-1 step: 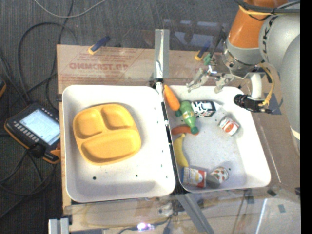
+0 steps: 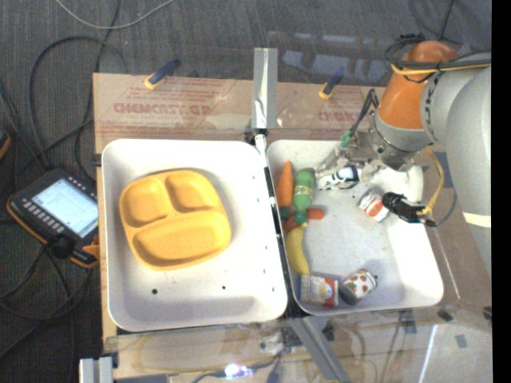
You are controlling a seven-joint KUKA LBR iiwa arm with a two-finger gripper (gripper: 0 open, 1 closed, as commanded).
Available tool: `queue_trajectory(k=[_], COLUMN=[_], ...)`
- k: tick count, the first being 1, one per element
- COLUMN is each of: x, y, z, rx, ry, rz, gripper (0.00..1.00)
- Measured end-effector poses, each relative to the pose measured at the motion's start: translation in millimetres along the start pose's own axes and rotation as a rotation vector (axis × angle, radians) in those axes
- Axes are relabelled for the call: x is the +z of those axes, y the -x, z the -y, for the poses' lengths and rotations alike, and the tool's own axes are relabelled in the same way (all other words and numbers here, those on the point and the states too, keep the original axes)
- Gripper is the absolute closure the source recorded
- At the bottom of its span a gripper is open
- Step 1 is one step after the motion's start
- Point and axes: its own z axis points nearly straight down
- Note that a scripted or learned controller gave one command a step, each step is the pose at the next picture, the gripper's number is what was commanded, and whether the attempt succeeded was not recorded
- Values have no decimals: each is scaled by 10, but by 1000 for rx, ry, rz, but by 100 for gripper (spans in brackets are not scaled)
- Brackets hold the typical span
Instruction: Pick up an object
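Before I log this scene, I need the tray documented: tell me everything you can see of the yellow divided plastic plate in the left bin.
The yellow divided plastic plate lies flat, right side up, in the left white bin, toward its upper left and turned slightly askew. It looks like smooth moulded plastic with rounded corners and raised ridges that split it into three compartments: two smaller ones at the top, one wide one below. All three hold nothing. It rests on the bin floor, and nothing else touches it.

2 bins, 1 tray, 1 banana
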Motion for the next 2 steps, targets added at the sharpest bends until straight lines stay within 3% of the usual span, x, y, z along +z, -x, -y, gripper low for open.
queue_trajectory(k=[1, 2], x=[290, 223], y=[582, 683], z=[412, 771], rx=[-144, -262], ry=[-13, -29], rz=[-10, -16], gripper=[0, 0])
